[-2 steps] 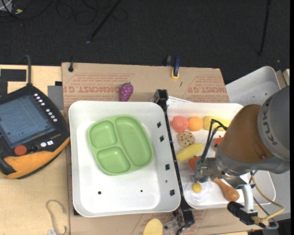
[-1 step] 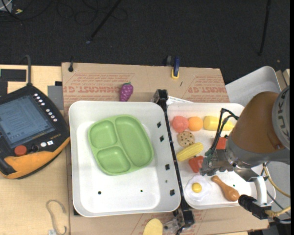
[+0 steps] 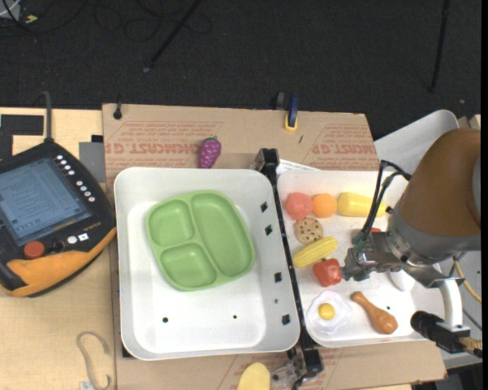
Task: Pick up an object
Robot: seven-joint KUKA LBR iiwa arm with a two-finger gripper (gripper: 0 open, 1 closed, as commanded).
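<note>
Cardboard sheet — upside-down red print, twice; wording not legible

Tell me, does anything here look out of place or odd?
Two toy foods lie outside the bins: purple grapes on the cardboard behind the left bin, and a yellow piece on the cardboard at the front edge. The other toys sit together in the right bin.

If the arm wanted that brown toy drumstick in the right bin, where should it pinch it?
Probably on the narrow neck of the brown toy drumstick, coming straight down with fingers set across its length. It lies flat, slanting from upper left to lower right, with bare white bin floor beside it.
</note>
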